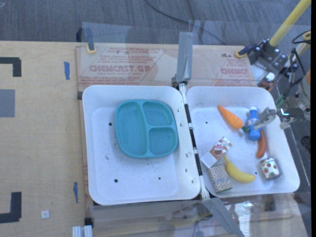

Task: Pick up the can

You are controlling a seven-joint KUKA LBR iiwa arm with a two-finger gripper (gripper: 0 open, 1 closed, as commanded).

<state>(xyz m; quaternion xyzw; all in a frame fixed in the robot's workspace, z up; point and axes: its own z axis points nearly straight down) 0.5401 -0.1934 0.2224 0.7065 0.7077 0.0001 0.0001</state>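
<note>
Lying well below the gripper (267, 116), the can (269, 168) rests apart; jaw spread cannot be told.

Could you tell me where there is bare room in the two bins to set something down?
Left bin: bare floor around the teal tray, widest below it. Right bin: free top-left, above the carrot; crowded around the banana and can.

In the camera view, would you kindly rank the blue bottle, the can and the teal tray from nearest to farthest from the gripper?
From the gripper:
1. Blue bottle, right beside it in the right bin.
2. Can, at that bin's near right corner.
3. Teal tray, across in the left bin.
</note>
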